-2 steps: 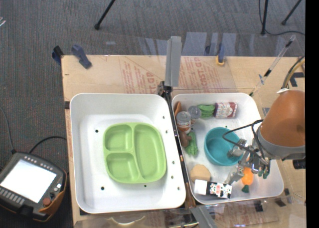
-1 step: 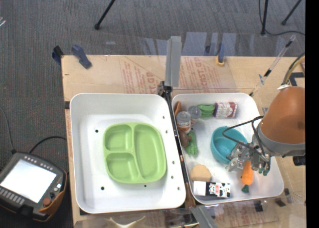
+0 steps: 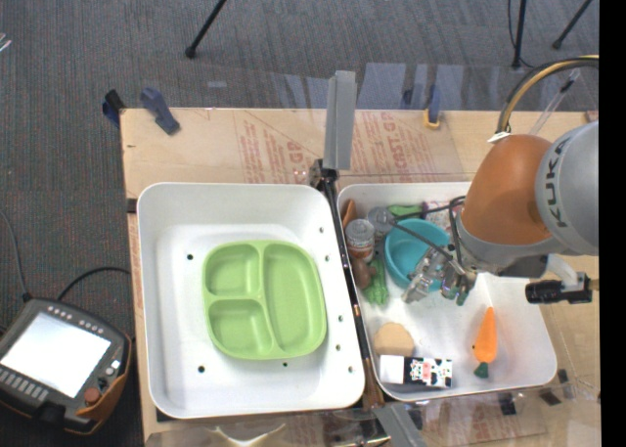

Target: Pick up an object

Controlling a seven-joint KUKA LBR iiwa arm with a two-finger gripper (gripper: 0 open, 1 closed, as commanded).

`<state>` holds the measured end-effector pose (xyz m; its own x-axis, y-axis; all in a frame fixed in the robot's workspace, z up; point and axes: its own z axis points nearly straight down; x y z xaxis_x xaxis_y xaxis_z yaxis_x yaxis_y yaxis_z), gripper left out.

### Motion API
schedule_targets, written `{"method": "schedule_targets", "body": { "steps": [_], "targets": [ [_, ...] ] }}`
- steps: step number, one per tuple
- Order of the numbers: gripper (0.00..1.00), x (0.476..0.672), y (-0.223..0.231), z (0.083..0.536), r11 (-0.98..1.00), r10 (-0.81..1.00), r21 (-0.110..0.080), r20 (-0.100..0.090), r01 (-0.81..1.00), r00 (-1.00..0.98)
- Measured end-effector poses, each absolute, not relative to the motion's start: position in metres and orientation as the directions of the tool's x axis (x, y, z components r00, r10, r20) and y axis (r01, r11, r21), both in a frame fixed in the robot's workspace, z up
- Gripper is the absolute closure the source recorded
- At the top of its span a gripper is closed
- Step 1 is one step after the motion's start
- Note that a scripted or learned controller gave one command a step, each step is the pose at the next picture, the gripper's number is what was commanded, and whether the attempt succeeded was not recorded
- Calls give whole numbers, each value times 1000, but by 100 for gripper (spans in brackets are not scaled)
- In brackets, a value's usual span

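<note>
1. One gripper (image 3: 442,286) hangs over the right bin (image 3: 528,352), just right of the teal bowl (image 3: 411,247); we see its metal fingers (image 3: 423,284) spread somewhat apart, pointing down, with nothing between them.
2. We see the grey arm (image 3: 587,191) and its orange band (image 3: 509,191) come in from the right, covering the bin's upper right part.
3. We find the bowl near the bin's middle, its right rim partly hidden by the wrist.
4. We see a small jar (image 3: 360,236) with a grey lid left of the bowl, a brown piece below it, and a green item (image 3: 378,287) leaning by the left wall.
5. We note a green and dark item (image 3: 403,211) lying above the bowl.
6. We see a tan, bread-like lump (image 3: 394,338) toward the front, and a white box (image 3: 417,370) with black marks just below it.
7. We see a carrot toy (image 3: 485,335), orange with a green tip, right of the lump and apart from the gripper.
8. We find a green tray (image 3: 264,298) with three sections in the left bin (image 3: 176,230), lying flat.
9. We see a pendant (image 3: 59,362) with a pale screen on the floor at far left.
</note>
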<state>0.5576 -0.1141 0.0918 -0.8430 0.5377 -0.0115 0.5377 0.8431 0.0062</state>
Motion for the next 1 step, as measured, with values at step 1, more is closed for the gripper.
{"method": "schedule_targets", "body": {
  "steps": [1],
  "targets": [
    [0,554,-114,87,843,538,1,0,538,-843]
  ]
}}
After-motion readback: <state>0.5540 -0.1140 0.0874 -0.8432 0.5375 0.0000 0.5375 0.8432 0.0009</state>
